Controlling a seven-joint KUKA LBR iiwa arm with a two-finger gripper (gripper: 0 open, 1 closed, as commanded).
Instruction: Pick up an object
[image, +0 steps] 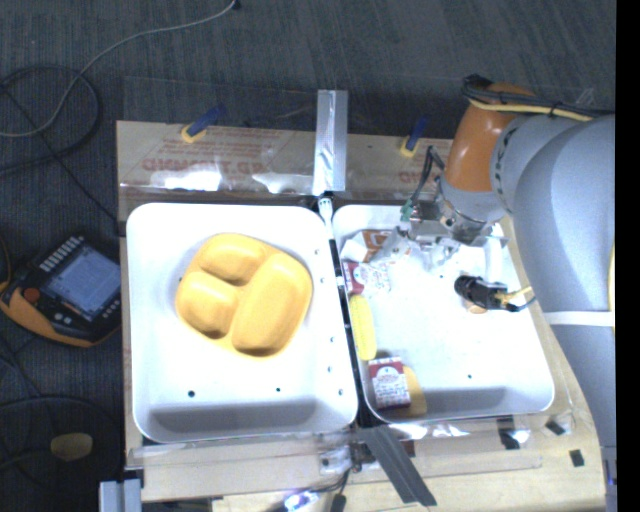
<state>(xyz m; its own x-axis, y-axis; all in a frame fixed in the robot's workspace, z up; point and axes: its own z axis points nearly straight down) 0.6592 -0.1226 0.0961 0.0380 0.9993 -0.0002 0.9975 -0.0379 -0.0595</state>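
A yellow lumpy object (243, 293) fills the middle of the left bin (150, 400), leaving open floor near its edges. In the right bin (520, 385), small packets (388, 384) line the left wall; mid-floor lies bare. The gripper (432, 232) hangs at the far edge; its opening cannot be told.

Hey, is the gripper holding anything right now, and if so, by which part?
Cannot be told. The gripper sits low over the right bin's far corner, and no object shows in its grasp.

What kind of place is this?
Probably a robotics test lab: a grey robot arm reaches over two white bins of assorted objects, and a handheld control pendant lies on carpet, cables trailing nearby.
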